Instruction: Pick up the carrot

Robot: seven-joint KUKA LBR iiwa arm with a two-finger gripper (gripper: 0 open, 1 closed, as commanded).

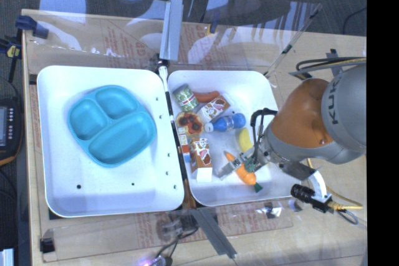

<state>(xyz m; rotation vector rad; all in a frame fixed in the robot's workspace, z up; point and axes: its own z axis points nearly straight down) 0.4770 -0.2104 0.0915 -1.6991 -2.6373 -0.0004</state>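
**Carrot grasp at risk in a crowded bin**

The right bin (265, 89) is packed. Near its front edge, the hand (245, 166) sits over the carrot (244, 172); whether it is wide, narrow or gripping, I cannot tell. A yellow item (245, 139) and a small carton (202, 155) lie close by, so it could nudge them or slip off.

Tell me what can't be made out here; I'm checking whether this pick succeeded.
- Tool grip on the carrot: too small and blurred in the camera view.
- Small packages: labels unreadable, too small.
- Arm: cut off at the right.
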